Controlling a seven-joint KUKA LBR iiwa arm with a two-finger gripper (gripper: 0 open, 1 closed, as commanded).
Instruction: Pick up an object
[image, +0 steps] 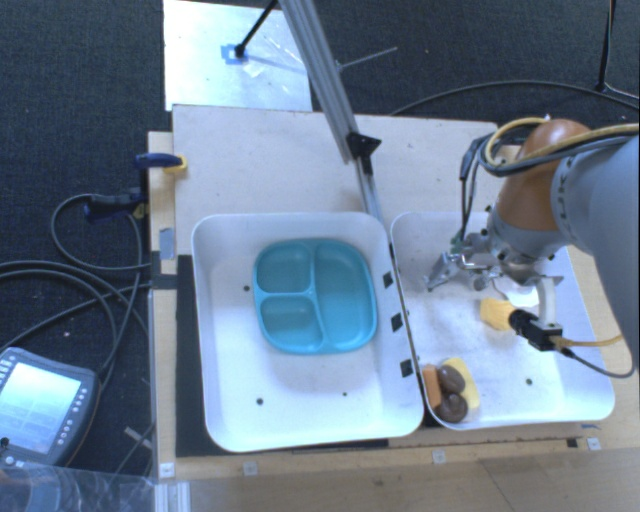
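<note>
The grey arm (590, 190), with its orange band above the wrist, is reached in from the right and bent down over the right bin (590, 395), its pincer (497, 283) hung low near the middle of that bin; whether the pincer is apart or together cannot be told. A yellow object (495, 313) is seen just beside the pincer, not visibly gripped, and a small heap of brown and yellow pieces (450, 388) is lain at the bin's near left corner. A blue divided plate (314, 296) is set in the middle of the left bin (230, 400).
</note>
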